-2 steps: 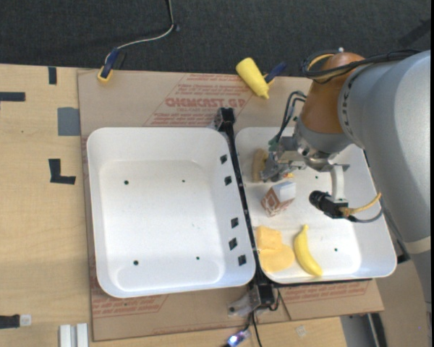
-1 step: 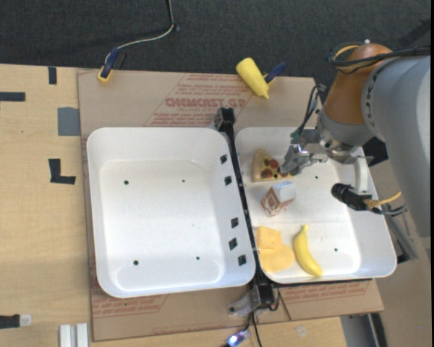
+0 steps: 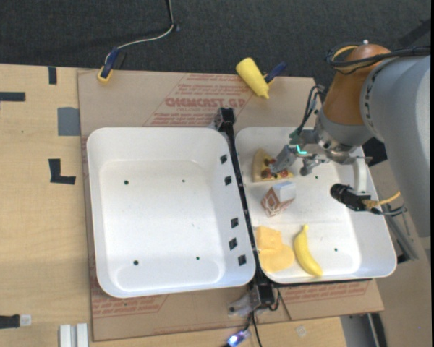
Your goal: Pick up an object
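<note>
Hanging over the right bin (image 3: pixel 362 255), the claw (image 3: pixel 293 161) sits by a small snack (image 3: pixel 263 165). I cannot tell its grip. A banana (image 3: pixel 307 251) lies nearby.

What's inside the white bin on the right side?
The right bin holds a banana, a flat yellow piece, a small brown-and-white carton and a pizza-slice toy. The gripper covers part of that toy.

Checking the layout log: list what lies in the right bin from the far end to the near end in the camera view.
Gripper over the pizza-slice toy → small carton → yellow flat piece and banana, side by side at the near end.
</note>
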### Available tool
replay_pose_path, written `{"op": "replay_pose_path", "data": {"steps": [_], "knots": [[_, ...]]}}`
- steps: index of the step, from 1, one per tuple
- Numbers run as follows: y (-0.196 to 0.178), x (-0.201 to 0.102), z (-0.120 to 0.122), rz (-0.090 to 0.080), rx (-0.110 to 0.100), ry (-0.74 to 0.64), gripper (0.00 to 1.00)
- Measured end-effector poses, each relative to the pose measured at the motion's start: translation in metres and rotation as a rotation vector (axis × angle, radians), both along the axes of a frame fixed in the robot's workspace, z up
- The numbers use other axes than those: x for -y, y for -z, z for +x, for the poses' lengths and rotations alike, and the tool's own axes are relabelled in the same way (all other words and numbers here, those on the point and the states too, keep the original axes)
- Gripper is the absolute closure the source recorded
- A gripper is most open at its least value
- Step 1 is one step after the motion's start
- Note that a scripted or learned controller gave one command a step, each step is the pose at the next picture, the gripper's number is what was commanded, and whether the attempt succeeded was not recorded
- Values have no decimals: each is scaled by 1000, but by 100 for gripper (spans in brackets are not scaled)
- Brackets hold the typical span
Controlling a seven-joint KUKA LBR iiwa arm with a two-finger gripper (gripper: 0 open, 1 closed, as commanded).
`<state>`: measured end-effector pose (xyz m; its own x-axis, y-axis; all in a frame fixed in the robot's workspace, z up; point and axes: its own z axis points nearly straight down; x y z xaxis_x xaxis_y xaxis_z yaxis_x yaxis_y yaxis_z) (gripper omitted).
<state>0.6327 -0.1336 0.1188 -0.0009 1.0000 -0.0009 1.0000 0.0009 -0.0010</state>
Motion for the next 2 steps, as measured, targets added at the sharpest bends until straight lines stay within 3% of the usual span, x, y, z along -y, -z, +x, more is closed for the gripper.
{"op": "replay_pose_path", "data": {"steps": [1, 2], "knots": [[37, -36, 36, 2, 0, -4, 0], [24, -34, 36, -1, 0, -3, 100]]}}
